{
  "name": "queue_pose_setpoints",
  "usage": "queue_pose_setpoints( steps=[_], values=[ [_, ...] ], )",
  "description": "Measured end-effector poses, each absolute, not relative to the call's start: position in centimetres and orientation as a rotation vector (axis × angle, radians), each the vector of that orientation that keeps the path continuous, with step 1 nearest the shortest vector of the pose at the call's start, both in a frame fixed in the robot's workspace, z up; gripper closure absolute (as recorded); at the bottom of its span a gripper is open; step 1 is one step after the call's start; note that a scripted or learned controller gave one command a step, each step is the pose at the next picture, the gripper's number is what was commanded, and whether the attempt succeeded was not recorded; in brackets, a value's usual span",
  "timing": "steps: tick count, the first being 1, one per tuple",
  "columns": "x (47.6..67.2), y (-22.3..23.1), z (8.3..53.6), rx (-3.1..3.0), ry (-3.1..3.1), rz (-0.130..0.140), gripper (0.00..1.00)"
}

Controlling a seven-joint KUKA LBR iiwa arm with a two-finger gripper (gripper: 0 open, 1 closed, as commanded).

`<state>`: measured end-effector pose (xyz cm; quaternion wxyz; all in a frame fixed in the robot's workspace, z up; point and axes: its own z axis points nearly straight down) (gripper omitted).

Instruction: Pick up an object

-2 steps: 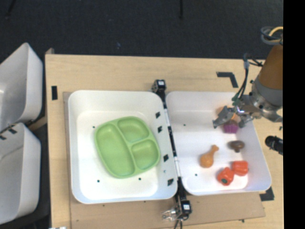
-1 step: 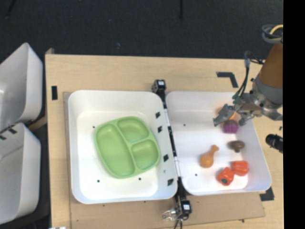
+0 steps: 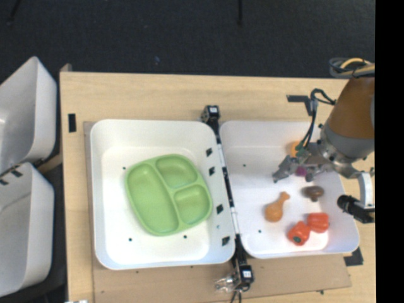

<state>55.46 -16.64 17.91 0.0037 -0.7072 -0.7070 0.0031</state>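
Dark flooring is seen beyond the far edge of a pale wooden worktop (image 3: pixel 145 93), on which two shallow white bins are set side by side, their inner rims touching along a row of black clips. The tool (image 3: pixel 291 166) is seen low over the right bin (image 3: pixel 252 144), near its far right part, carried by the grey arm with its orange band (image 3: pixel 353 109). Whether the tool is open or closed cannot be told, and nothing is seen to be gripped by it.

Just beside the tool, on its far side, a small orange-yellow item (image 3: pixel 295 148) is partly hidden; a purple bit (image 3: pixel 302 168) is seen right against it. Toward the camera from the tool, a brown mushroom-like piece (image 3: pixel 313 192) lies near, an orange drumstick-shaped toy (image 3: pixel 277 207) a little further, and a red pepper toy (image 3: pixel 308 227) close to the bin's near rim. Open white floor is left between the tool and the shared rim.

Well apart from the tool, across that rim, a green divided plate (image 3: pixel 167 194) is laid in the left bin (image 3: pixel 101 169), with bare floor around it.
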Motion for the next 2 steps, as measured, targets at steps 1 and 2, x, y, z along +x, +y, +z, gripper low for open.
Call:
queue_pose_setpoints(
  steps=[1, 2],
  values=[
    [55.0, -17.6, 12.8, -2.218, -2.216, 0.009, 0.00],
    [55.0, -17.7, 9.6, -2.221, -2.216, 0.007, 0.00]
  ],
)
